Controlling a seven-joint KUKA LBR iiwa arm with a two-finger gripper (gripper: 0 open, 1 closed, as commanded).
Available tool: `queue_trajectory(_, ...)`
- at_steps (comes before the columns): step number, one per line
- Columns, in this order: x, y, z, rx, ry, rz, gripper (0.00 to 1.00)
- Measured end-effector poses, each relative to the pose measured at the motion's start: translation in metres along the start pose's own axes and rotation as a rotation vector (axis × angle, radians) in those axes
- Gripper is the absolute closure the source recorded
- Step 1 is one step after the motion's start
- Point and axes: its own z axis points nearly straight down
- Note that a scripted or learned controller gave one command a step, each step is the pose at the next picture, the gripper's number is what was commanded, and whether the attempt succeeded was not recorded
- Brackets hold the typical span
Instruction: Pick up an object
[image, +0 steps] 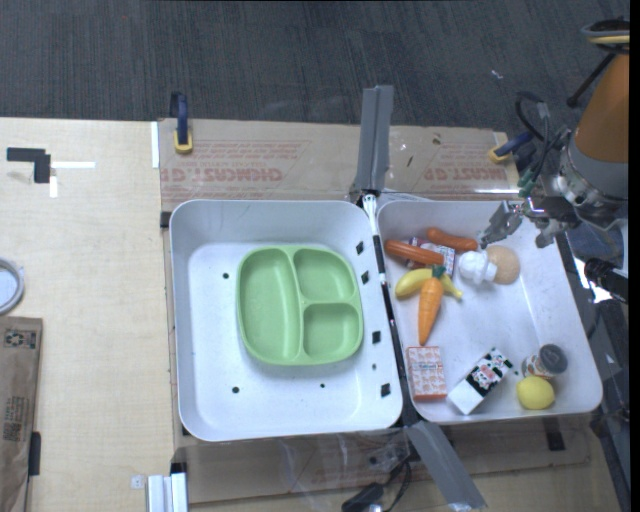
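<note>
camera view | carrot (429, 306) lies tip toward right bin's (570, 300) near edge | gripper (497, 228) open, holding nothing, near far edge | bench wood

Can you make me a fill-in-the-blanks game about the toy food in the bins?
1. The green tray sits in the ____ bin.
2. The carrot is coloured ____.
3. The lemon lies in the near ____ corner of the right bin.
4. The green tray has ____ compartments.

Missing words: left; orange; right; three
</note>
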Motion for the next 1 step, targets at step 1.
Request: queue_trajectory(1, 0.0194, -0.0238, 0.1432, -0.001, 0.0, -0.084, 0.0)
